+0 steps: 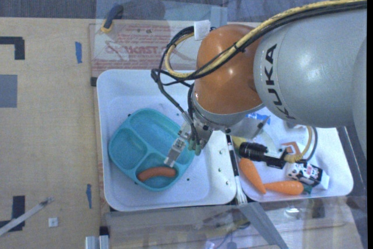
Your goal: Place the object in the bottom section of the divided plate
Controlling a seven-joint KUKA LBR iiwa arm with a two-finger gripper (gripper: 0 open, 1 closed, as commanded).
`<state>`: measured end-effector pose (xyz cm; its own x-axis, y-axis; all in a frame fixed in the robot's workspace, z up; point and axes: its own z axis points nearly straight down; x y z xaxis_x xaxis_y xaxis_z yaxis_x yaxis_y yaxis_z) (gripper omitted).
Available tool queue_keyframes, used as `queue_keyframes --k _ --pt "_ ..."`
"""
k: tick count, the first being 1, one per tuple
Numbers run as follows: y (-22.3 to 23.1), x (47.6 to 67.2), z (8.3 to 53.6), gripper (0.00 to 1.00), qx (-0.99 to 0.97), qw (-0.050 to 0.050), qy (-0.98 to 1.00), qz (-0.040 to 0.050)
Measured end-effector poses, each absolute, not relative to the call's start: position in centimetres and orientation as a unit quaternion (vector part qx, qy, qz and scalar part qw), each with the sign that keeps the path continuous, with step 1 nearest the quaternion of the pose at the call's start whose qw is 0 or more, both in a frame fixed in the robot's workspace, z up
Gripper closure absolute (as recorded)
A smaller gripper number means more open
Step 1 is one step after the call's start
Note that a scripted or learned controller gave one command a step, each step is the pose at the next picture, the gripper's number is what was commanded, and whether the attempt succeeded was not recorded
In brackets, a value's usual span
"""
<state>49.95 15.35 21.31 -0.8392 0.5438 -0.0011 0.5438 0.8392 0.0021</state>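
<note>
**Operator:** How far along are we?

**Observer:** You look close to done. The orange sausage-shaped object [156, 172] lies in the bottom section of the teal divided plate [129, 143], inside the left bin [113, 90]. It rests flat on the plate's floor, not between the fingers.

**Operator:** And the hand?

**Observer:** Your hand [176, 150] hangs just above the plate, close over the object's right end. You can make out the fingers pointing down, but I cannot tell whether they are spread or pressed together; nothing shows pinched between them.

**Operator:** What's left?

**Observer:** As I judge it, you only need to lift clear without nudging the object. The two carrots [274, 183] in the right bin [341, 183] lie well apart from it.
</note>
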Motion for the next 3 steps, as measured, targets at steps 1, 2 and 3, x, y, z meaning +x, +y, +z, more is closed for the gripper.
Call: queue_keyframes --k 1,2,3 --pt "15.3 50.2 22.3 1.00 0.285 0.002 0.958 0.0021" --pt "17.6 48.2 9.7 1.00 0.411 0.001 0.912 0.0044" --pt "17.8 48.2 9.8 0.00 0.410 0.000 0.912 0.0060"
